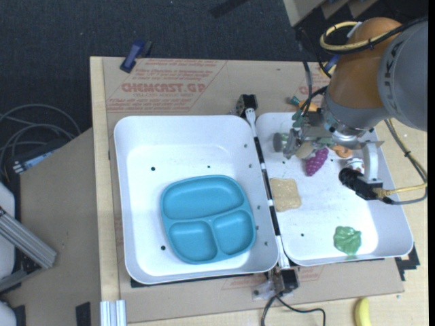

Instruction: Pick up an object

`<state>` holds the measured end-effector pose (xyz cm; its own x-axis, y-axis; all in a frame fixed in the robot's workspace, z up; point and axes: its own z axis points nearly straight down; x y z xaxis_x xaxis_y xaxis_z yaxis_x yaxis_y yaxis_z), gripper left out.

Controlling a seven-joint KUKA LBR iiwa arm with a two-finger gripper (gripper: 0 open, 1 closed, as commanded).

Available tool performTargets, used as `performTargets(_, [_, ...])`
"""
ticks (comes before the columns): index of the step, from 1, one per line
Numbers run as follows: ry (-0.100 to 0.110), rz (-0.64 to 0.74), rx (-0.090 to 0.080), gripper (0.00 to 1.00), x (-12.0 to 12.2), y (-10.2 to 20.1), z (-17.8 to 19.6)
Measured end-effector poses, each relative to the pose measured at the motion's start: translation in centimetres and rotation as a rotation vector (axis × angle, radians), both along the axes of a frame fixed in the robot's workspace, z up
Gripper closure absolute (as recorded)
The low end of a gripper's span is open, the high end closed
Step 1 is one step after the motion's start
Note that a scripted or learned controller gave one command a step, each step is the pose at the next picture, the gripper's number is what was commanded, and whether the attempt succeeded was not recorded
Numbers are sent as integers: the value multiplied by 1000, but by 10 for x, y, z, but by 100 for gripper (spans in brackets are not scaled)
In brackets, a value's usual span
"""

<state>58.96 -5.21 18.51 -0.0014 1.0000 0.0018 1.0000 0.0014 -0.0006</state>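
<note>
Gripper [304, 140] state cannot be told from the camera view, since the wrist hides much of it; it is seen low over the upper part of the right bin [387, 216], with the grey arm [380, 60] and its orange band reaching in from the right. A bunch of purple grapes [315, 161] is seen just beside the gripper, slightly below and to its right, and whether the two touch cannot be told. The bunch is small, knobbly and dark violet, and its long axis is tilted, running from upper right to lower left, the narrower end pointing down-left. A tan slice of bread [286, 193] lies flat near the bin's left wall, below the grapes. A green leafy piece [347, 240] is placed toward the bin's lower right corner, well apart from the gripper. In the left bin [136, 148] a blue divided plate [207, 217] is laid.
</note>
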Motion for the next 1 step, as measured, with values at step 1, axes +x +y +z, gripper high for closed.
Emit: performTargets(1, [2, -1, -1, 100, -39, 31, -1])
